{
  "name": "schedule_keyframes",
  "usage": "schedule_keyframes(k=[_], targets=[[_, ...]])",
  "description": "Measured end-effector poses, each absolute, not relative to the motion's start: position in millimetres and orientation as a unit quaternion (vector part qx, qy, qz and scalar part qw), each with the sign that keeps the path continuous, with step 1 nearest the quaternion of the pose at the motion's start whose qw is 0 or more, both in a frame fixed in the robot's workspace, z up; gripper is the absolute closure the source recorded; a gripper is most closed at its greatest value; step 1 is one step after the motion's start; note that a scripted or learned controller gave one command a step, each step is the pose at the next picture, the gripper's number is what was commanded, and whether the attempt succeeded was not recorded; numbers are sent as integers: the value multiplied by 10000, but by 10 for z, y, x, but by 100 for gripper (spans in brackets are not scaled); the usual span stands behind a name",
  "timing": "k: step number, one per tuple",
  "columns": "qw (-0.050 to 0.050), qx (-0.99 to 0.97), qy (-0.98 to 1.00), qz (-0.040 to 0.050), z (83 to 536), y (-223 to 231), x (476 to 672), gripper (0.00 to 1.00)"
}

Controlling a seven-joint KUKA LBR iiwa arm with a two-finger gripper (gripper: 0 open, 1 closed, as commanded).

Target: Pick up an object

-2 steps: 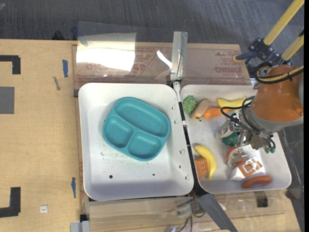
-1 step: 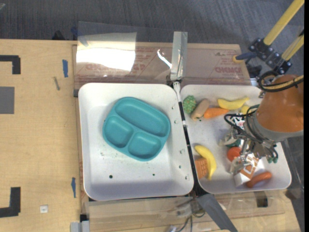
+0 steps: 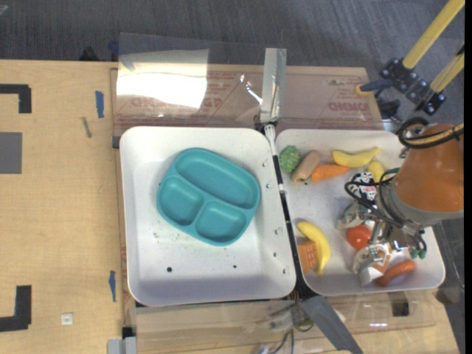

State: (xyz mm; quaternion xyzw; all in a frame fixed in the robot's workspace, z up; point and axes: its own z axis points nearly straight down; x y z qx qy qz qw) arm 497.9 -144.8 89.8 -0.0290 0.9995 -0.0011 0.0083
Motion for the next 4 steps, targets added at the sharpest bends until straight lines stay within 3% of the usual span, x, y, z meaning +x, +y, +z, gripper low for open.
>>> schedule_keyframes(k=[1,2,3,4], targets=[[77,-1961,9806,-25,1946,-1669,5827,0],[65,-2016,9794,-18,895,-2110,5803,0],[52,-1618,9868,-14,890,-1921,5416,0],[64,-1481,9890,-16,895,-1574,5344,0]])
